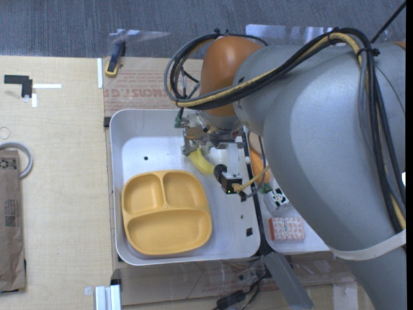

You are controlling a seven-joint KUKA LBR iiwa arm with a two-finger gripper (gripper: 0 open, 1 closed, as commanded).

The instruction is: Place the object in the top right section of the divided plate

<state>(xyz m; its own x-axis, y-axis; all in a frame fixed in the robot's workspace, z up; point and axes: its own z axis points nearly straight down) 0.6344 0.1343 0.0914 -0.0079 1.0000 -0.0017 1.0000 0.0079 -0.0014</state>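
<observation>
The yellow divided plate (167, 212) sits in the left white bin (129, 147), its two small sections on the far side from the camera and one long section on the near side. Just beyond the plate's far right corner hangs the gripper (193, 148), under the arm's (310, 128) orange band. A banana (202, 163) shows right below the gripper, its yellow body slanting down toward the plate; it appears to sit between the fingers, so the claw looks closed on the banana, though cables and the wrist crowd the spot. The banana is beside the plate's rim, not yet over the top right section (182, 189). Risks, as a judgement: the grip looks to be near one end, so the fruit could swing or slip out on the move; released from here it would land on the bin floor or straddle the rim; its length could bridge the divider into the neighbouring section. In the right bin lie a small patterned box (286, 228) and a black-and-white item (278, 199), clear of the path.
</observation>
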